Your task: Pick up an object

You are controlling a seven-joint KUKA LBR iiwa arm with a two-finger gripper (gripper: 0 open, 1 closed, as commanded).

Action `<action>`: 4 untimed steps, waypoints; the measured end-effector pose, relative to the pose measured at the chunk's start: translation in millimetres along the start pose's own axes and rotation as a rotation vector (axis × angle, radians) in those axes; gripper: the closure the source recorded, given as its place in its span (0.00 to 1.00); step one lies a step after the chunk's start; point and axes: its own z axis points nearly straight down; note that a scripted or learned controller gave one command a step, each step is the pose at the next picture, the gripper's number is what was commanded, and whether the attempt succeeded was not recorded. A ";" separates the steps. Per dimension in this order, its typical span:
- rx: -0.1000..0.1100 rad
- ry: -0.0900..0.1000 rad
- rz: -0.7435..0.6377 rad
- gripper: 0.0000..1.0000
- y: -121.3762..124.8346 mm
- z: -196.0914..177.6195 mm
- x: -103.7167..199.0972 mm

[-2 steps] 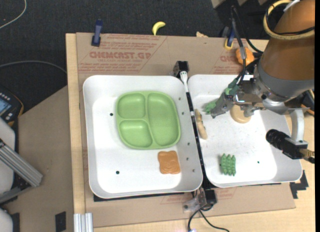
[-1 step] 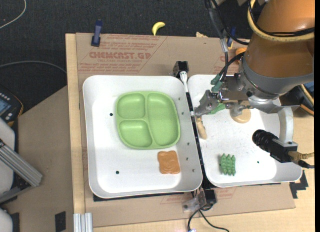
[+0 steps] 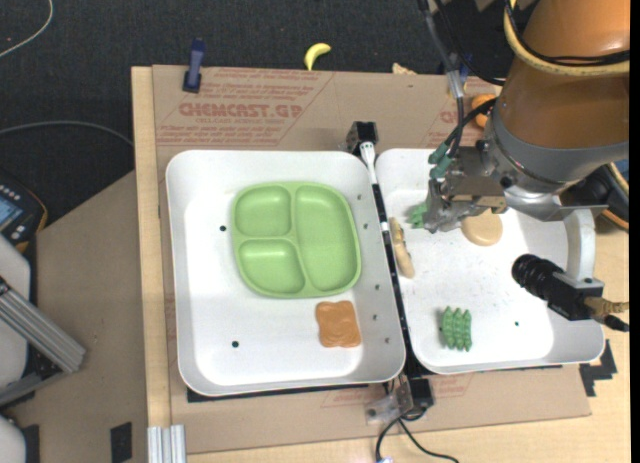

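Right white bin (image 3: 560, 346): tan disc (image 3: 484, 229) beside claw (image 3: 440, 219).

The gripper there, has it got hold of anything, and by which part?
Cannot be told. The gripper hangs low over the right bin, near a tan strip and a round tan piece.

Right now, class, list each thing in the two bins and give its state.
Green divided plate: upright, flat in left bin.
Orange waffle piece: flat, below the plate.
Green ridged piece: lying flat in right bin.
Tan round piece: flat, beside gripper.
Gripper: low over right bin.
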 end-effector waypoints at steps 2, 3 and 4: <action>-0.015 0.005 0.003 1.00 0.4 -125.9 50.7; 0.010 -0.001 0.009 1.00 -1.2 -58.7 6.9; 0.012 0.000 0.010 1.00 -2.1 38.4 -55.5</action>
